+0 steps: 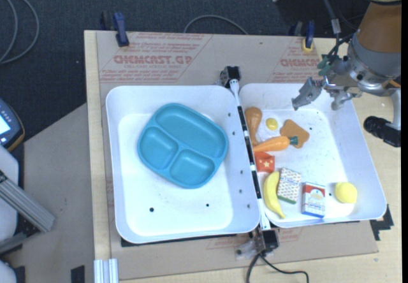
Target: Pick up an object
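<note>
Approach stage of a pick, judged from the layout: nothing lifted yet. Gripper point(322, 95) poised over the far edge of the right bin point(366, 164), fingers point(305, 95) spread apart with nothing between them. All candidate items lying in the right bin, below and to the near side of the gripper.

Nearest candidates: a tan, rounded bread-like piece point(295, 131), flat and matte; a small yellow disc point(272, 124) just beside it; a carrot point(274, 144), orange, tapered, smooth and probably plastic, lying crosswise; a pale orange elongated piece point(254, 120) along the bin's left wall. Further toward the near rim: a red block point(264, 162), a curved yellow banana point(273, 194), two small printed cartons point(289, 185) point(313, 199), box-shaped with flat faces, and a lemon point(346, 192), round and glossy.

Left bin point(121, 167) carrying a blue divided plate point(183, 144), smooth moulded plastic, three compartments.

Next move, as a judgement: descent toward one chosen item, fingers aligned across its narrow dimension, then closure. Rounded, slick items likely to roll or squirt out; cartons offering parallel faces and a surer hold. Crowding near the banana a risk of nudging neighbours.
</note>
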`<state>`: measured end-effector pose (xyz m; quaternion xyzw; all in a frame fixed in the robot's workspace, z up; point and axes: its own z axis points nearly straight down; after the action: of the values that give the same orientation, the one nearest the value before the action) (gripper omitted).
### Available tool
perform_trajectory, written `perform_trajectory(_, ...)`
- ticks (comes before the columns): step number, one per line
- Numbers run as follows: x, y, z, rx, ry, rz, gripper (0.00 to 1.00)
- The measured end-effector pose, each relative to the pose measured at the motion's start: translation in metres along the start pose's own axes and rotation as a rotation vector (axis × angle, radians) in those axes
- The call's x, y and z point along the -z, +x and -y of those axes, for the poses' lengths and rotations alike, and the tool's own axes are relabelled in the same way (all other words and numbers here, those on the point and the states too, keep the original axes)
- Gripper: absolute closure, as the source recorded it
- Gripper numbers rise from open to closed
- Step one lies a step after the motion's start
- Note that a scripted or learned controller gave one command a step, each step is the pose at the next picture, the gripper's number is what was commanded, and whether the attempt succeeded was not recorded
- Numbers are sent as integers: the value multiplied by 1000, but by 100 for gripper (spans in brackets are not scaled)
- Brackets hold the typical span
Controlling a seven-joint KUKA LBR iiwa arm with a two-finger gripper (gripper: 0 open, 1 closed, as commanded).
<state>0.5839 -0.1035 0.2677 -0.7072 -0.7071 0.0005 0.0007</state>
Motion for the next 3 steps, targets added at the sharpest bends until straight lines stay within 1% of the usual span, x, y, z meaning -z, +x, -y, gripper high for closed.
perform_trajectory(1,-147,-27,-3,-3,14,-1,0)
perform_trajectory(2,-184,-62,-21,-3,-3,1,0)
perform_trajectory(3,-171,-61,-22,-1,-9,4,100)
